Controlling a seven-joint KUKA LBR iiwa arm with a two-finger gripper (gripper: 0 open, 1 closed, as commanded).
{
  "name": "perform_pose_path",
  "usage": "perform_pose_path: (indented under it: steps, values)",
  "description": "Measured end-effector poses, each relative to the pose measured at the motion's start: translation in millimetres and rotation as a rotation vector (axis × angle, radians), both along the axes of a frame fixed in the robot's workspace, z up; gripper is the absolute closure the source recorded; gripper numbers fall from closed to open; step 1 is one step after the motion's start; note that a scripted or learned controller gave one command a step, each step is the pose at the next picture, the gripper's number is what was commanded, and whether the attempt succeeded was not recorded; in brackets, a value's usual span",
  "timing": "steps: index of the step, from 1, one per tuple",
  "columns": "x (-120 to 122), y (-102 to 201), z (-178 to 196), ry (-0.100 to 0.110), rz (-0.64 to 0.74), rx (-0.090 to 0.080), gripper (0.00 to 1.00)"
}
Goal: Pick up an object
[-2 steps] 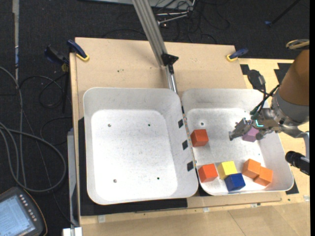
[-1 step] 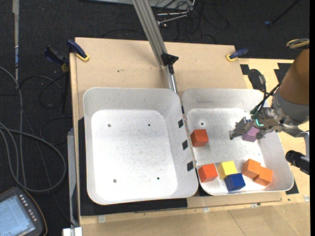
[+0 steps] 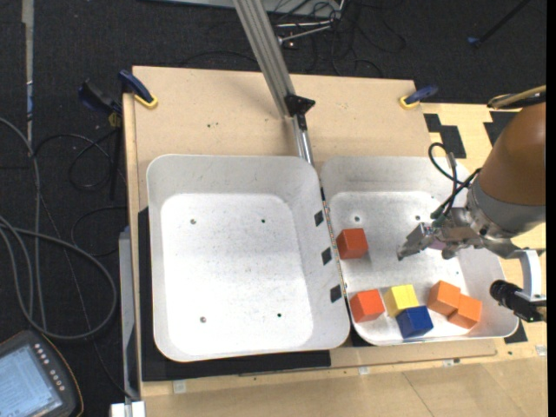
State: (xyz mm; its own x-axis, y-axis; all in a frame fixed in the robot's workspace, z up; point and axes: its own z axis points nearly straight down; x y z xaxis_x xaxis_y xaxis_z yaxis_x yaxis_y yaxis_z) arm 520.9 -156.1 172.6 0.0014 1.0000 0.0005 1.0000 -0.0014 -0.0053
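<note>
The right bin [image 3: 382,200] holds several blocks. An orange block [image 3: 352,243] lies alone near its left wall. Along the front sit an orange-red block [image 3: 367,304], a yellow block [image 3: 401,298], a blue block [image 3: 414,321] and two orange blocks [image 3: 456,303] touching each other. My gripper [image 3: 419,241] hangs over the bin's middle right, pointing left, roughly 75 pixels right of the lone orange block. Nothing shows between its tips.
The left bin [image 3: 230,254] lies beside the right one, with only dark specks on its floor. A metal pole [image 3: 265,46] slants across the back. Blue-and-yellow clamps [image 3: 137,88] grip the bench's back corners. A screen [image 3: 26,380] sits at the bottom left.
</note>
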Motion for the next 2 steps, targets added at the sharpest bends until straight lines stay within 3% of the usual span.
perform_pose_path:
  steps: [1, 2]
  values:
    - [-3, -9, -58, 0.001, 0.000, 0.001, 0.00]
    - [-3, -9, -78, -0.004, 0.001, 0.000, 0.00]
